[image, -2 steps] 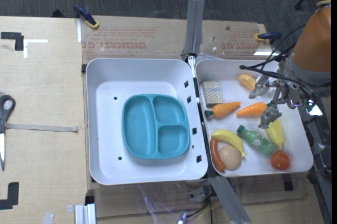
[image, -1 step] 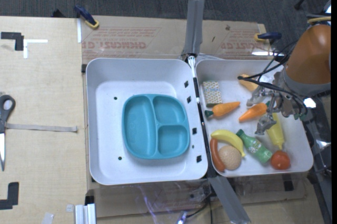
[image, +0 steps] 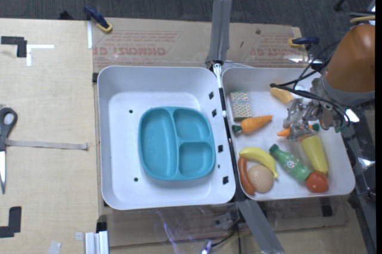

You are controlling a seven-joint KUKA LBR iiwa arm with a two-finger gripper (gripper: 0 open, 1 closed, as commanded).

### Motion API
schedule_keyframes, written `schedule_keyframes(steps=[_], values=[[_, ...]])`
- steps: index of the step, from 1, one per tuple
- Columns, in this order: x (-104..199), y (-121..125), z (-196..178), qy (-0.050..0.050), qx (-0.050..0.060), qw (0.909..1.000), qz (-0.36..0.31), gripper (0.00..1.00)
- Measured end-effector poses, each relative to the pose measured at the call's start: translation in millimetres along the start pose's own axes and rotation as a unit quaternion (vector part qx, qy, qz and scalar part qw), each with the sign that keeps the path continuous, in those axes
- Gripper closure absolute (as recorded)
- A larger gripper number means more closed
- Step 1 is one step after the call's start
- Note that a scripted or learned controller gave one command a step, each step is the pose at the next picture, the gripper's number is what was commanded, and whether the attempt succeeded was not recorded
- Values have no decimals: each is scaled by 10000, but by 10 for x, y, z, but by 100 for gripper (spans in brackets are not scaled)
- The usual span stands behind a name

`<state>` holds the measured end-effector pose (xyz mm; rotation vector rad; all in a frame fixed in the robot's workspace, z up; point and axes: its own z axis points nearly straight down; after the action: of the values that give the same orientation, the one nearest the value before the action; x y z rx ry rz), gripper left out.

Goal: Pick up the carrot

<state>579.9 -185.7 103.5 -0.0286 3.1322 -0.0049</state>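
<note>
Pincer [image: 301, 119] low in right bin [image: 262, 76], fingers' state can't tell — carrot [image: 253, 124] flat just beside, near bin's left wall below small box [image: 241, 105], prob. light, stiff, slick plastic — best pinched across thick mid-body, not tapered tip.

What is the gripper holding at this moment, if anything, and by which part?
It cannot be told. The gripper is low in the right bin, apart from the carrot. A small orange piece lies at its tip; no grasp is visible.
</note>
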Motion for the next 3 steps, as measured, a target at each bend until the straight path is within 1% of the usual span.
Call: schedule_keyframes(steps=[1, 2, 3], values=[[0, 1, 0, 0, -2, 10000, 2, 0], [-157, 154, 88, 10, -5, 9994, -346, 0], [-702, 429, 95, 10, -6, 9888, 1492, 0]])
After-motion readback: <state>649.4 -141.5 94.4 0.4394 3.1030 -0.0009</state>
